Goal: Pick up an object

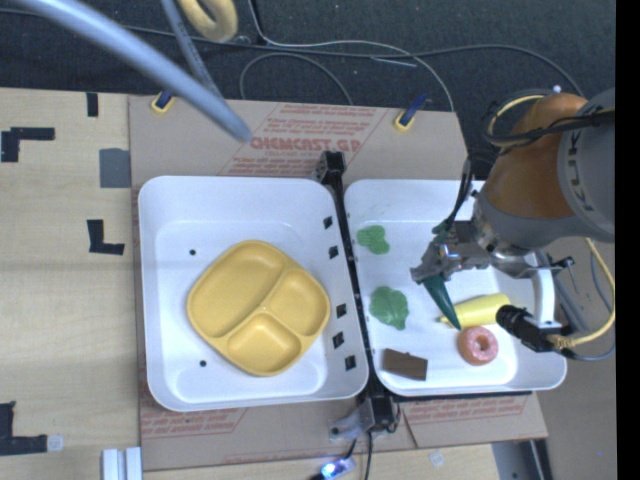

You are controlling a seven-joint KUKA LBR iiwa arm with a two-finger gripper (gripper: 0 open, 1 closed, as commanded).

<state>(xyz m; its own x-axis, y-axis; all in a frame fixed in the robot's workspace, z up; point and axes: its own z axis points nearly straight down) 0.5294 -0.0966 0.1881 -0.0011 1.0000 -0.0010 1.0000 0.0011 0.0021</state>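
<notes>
A: Which step is in hand?

B: The approach, I judge; the claw [447,308] hangs low in the right bin [420,200], its green fingertips [443,298] pointing down toward five o'clock, and nothing sits between them; whether they stand apart or together I cannot tell.

A: And what is there to pick?

B: Several things lie in that bin; a yellow block [482,310] just at the claw's three o'clock, a pink ring [478,345] at its five, a green piece [389,307] at its nine, another green piece [372,238] at eleven, a brown block [404,365] at seven.

A: The left bin [160,268]?

B: It holds a yellow divided tray [258,306], well apart.

A: Next move?

B: Probably settling over the yellow block, the nearest thing; then closing squarely on it before lifting.
</notes>
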